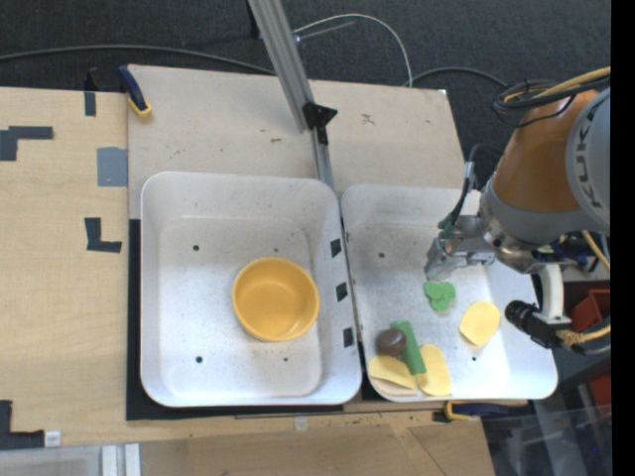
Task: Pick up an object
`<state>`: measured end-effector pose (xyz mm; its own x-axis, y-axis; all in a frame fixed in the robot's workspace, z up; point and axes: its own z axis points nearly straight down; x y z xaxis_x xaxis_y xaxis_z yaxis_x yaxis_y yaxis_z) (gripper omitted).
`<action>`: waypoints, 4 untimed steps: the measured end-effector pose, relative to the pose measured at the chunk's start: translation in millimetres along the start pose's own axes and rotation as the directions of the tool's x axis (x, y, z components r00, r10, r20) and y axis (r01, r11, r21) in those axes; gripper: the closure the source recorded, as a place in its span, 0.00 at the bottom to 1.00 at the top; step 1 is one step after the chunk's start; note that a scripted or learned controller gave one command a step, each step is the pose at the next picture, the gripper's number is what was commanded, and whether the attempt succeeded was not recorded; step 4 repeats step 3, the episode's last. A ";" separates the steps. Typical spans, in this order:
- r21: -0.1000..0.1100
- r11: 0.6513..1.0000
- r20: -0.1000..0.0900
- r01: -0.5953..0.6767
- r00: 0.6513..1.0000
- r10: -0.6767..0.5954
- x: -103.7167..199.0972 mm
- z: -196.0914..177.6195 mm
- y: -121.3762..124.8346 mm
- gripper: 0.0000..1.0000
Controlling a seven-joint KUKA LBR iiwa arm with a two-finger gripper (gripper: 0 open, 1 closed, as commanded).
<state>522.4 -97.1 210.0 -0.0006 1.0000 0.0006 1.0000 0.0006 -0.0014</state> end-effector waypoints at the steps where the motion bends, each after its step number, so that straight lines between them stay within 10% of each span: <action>1: 0.002 1.000 -0.001 0.005 1.000 -0.005 53.1 7.3 -6.7 1.00; 3: 0.002 1.000 -0.001 0.007 1.000 -0.007 162.0 12.0 -10.0 1.00; 4: 0.002 1.000 -0.001 0.007 1.000 -0.007 162.0 12.0 -10.0 1.00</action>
